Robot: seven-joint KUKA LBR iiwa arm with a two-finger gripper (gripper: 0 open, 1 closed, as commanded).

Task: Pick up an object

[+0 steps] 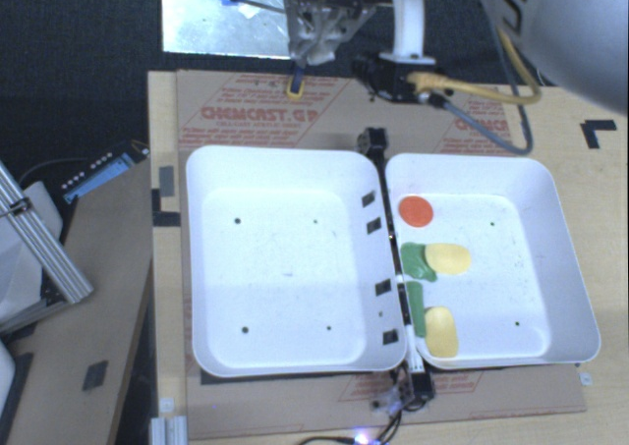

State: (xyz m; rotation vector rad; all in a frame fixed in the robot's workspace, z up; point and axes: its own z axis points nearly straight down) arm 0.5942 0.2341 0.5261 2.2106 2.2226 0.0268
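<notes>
The right bin (550, 237) holds a red disc (416, 210) near its left wall. Below the disc lies a yellow piece (448, 258) that touches a green piece (417, 264). A second yellow piece (440, 331) lies near the front left corner, next to a green strip (417, 307). My gripper (313, 40) hangs high beyond the far edge of the bins, above the cardboard sheet, well away from every object. Nothing shows in its grasp.
The left bin (285, 256) stands beside the right one, joined by a black-clipped divider (385, 247). A small yellow marker (294, 89) sits on the cardboard (246, 109) under the gripper. A grey frame (39, 256) stands at the left.
</notes>
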